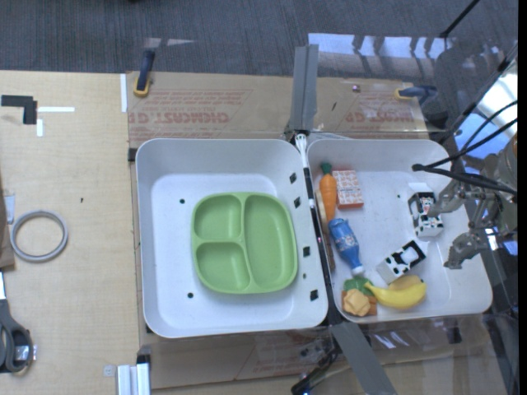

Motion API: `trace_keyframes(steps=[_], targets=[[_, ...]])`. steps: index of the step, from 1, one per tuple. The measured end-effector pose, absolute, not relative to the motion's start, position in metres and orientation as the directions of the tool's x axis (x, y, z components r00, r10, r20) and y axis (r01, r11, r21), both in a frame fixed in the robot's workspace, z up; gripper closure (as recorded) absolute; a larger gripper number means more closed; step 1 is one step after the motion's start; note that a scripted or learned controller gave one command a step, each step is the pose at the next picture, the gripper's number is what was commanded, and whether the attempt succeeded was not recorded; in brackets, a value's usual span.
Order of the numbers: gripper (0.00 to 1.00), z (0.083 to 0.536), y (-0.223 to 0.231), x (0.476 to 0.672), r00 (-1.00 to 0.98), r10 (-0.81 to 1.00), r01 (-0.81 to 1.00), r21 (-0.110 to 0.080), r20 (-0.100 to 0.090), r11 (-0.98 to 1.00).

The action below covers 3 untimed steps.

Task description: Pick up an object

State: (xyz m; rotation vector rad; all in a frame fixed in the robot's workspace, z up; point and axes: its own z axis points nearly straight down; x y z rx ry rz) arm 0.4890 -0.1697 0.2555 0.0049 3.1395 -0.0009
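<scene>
The right bin [379, 220] holds several small objects. An orange carrot [328, 194] lies by its left wall, beside a red and white box [348, 188]. Below them lies a blue bottle [345, 243]. A yellow banana [401, 293] rests near the front wall, next to an orange and green toy [357, 299]. A black and white block [402, 259] lies just above the banana, and a second one [424, 212] lies farther back. My gripper [459, 252] hangs low at the bin's right side, to the right of the nearer block and apart from it.
The left bin [165, 220] holds a green divided plate [244, 242]. A grey tape roll [37, 235] and scissors [12, 348] lie on the bench to the left. Dark cables [461, 171] cross above the right bin's far corner.
</scene>
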Motion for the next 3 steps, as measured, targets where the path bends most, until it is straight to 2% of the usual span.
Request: trace_keyframes(steps=[1,2,3], targets=[[0.00,0.120,-0.195,0.482,-0.985,-0.174,-0.174,-0.007,-0.011,0.985],[0.00,0.092,-0.178,0.554,-0.999,-0.043,-0.043,-0.001,-0.004,0.999],[0.00,0.092,-0.136,0.514,-0.999,-0.048,-0.048,0.000,-0.001,0.999]])
